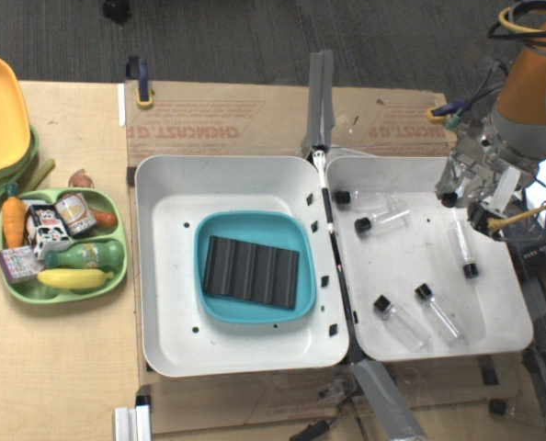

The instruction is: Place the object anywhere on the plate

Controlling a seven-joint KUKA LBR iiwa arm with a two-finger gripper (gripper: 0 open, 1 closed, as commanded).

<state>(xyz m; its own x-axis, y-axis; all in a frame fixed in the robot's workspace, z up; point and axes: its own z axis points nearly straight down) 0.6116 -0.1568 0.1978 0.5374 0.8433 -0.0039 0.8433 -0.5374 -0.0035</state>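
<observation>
1. The tool [475, 196] hangs over the upper right corner of the right bin [494, 333], below the arm's orange band [528, 85]. How far it is open cannot be told, and nothing can be seen in its grip.
2. Clear vials with black caps lie scattered in the right bin: one near the top [381, 219], one by the right side [463, 249], and two toward the front [436, 309] [397, 318]. A loose black cap [343, 197] sits near the bin's upper left.
3. The left bin [163, 320] holds a teal plate [213, 237] with a dark ribbed block [252, 270] resting on it.
4. On the tabletop [52, 366], well left of the bins, stands a green tray [117, 278] of toy food, beside stacked yellow and green plates [2, 118].
</observation>
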